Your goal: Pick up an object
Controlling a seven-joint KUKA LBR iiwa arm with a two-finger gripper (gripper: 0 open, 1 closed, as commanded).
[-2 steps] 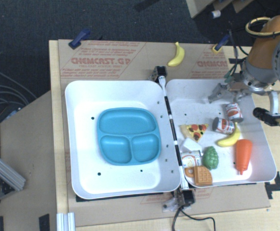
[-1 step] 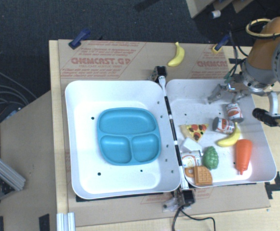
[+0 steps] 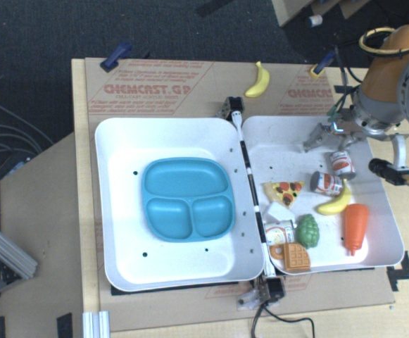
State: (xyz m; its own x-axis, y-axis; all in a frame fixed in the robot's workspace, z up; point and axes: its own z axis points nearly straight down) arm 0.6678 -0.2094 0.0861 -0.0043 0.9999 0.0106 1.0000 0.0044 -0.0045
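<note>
At the right bin's [image 3: 391,248] near edge lie a waffle [image 3: 295,258], a small box [image 3: 280,232], broccoli [image 3: 307,231] and an orange carrot [image 3: 355,227]. Behind them sit a yellow banana [image 3: 335,204], a pizza slice [image 3: 286,191] and two red-and-white cans [image 3: 326,182] [image 3: 341,163]. My end effector [image 3: 330,133] hangs over the bin's far part, its state I cannot tell. The left bin [image 3: 120,259] holds a blue tray [image 3: 186,197]. Farthest, another banana [image 3: 258,82] lies on the surface [image 3: 155,86].
</note>
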